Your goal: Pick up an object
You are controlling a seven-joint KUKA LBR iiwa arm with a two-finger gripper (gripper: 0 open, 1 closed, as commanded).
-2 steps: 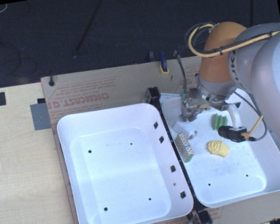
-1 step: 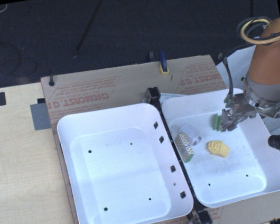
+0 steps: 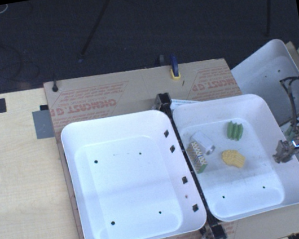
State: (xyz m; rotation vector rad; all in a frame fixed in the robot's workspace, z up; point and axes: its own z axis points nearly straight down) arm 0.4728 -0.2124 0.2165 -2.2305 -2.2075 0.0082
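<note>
While hand [image 3: 292, 146] sits at right bin [image 3: 261, 105] rim, grip state unclear, 3 objects toward its left.

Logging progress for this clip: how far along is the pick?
Done: nothing looks picked yet. The green piece, yellow piece and clear cup all lie in the right bin. In hand: the gripper sits at that bin's right rim, with nothing seen in it. Left: reach in, close on one item and lift it.
</note>
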